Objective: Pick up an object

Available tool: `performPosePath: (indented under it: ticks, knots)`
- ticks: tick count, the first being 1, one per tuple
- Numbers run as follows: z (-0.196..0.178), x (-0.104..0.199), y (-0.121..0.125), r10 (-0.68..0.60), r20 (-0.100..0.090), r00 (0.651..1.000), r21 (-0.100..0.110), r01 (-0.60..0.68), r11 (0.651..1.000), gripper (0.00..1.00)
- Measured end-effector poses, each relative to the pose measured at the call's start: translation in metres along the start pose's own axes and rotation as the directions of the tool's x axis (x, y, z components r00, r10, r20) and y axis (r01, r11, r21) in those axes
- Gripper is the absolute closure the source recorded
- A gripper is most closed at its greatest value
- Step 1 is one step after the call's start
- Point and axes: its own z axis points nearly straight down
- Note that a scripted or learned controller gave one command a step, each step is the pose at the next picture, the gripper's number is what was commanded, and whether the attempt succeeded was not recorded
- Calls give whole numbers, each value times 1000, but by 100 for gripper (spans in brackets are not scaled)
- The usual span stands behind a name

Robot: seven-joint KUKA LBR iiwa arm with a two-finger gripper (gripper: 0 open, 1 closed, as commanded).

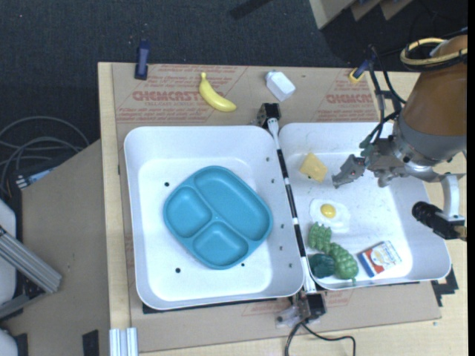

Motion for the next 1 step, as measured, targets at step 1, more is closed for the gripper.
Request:
performPosePath:
  ticks: [1]
  knots:
    - [103,3,7,1,-1,1000,3,-1,1000,0]
